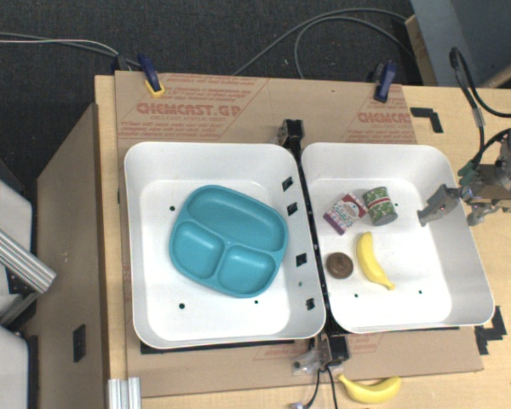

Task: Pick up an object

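**Hand poised at the right bin's outer rim, nothing in its grip**

The hand (pixel 440 204) sits at the right edge of the right bin (pixel 426 309), its grey fingers (pixel 434 206) spread apart and reaching over the rim with nothing between them. The arm (pixel 498 181) behind it enters from the table's right side.

Inside the right bin, four things lie toward its left half. A yellow banana (pixel 373 261) rests near the middle, running roughly front to back. Just to its left is a round brown disc (pixel 340 266), close to the wall shared with the other bin. Nearer the bin's far edge lie a purple and white packet (pixel 344 213) and, just beside it on the right, a small green-patterned can (pixel 379 205) on its side. All four are well apart from the hand.

The left bin (pixel 153 313) holds a teal divided plate (pixel 228 240) near its centre, tilted askew. A second banana (pixel 372 388) lies outside the bins at the table's (pixel 68 254) near edge.
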Motion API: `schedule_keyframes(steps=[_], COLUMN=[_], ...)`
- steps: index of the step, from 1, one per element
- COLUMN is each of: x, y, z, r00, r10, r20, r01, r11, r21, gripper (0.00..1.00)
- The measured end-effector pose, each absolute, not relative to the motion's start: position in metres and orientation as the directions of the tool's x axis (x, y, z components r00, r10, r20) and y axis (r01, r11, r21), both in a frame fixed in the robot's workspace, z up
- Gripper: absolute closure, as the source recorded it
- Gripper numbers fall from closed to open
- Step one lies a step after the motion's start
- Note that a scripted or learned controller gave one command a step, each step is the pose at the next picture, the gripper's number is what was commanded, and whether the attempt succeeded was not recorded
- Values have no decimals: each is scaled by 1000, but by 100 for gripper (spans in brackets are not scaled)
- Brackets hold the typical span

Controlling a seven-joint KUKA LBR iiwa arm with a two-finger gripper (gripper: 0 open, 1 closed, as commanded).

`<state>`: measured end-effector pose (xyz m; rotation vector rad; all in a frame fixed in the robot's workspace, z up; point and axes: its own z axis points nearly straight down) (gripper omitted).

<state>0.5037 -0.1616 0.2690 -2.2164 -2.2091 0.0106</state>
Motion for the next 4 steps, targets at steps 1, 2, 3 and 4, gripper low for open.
schedule_keyframes(steps=[1, 2, 3, 4], x=[506, 508, 511, 510], y=[-161, -150, -150, -140], z=[275, 224, 161, 102], r00=[0, 0, 0, -1], r10=[1000, 1000, 1000, 1000], r20=[1, 3, 3, 4], r01=[1000, 1000, 1000, 1000], r11=[0, 0, 0, 1], r21=[-1, -5, -8, -7], gripper=[0, 0, 0, 0])
